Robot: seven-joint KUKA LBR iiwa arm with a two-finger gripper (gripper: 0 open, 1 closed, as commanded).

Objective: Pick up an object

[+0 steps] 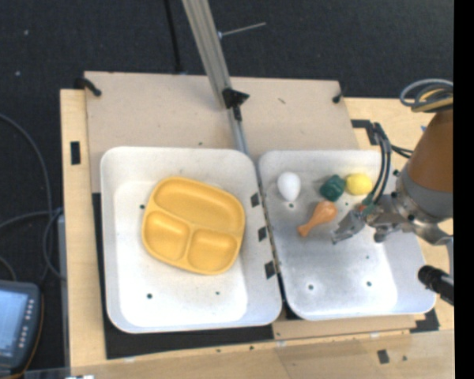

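The orange drumstick-shaped toy (317,218) lies in the right bin (340,290), grouped near three other toys within reach. The tool (349,229) is positioned just beside it; whether the tool is released or clenched cannot be told.

The gripper (354,226) is too blurry to read, the arm (434,164) gets cut off at the right, and a screen (8,322) is clipped bottom left.

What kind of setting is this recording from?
Likely a robotics lab grasping bench: two white bins hold toy props like a yellow divided plate and white egg, with the gripper reaching in and cables around.
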